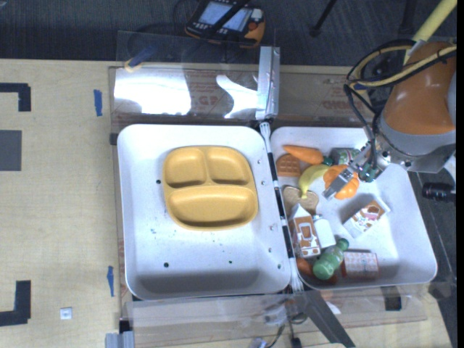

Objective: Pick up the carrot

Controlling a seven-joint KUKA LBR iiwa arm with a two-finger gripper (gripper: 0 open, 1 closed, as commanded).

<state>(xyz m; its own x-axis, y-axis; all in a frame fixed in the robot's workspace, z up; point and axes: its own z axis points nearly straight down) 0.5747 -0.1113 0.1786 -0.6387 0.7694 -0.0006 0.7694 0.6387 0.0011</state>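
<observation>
Your tool (353,175) hangs just right of the carrot (303,154), near the banana (313,176); I cannot tell its grip state.

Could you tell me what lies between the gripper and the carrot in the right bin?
In the camera view, the yellow banana lies between the gripper and the carrot, with the carrot just beyond it.

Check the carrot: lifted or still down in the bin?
Down. The carrot lies flat at the right bin's far left corner, apart from the claw.
</observation>
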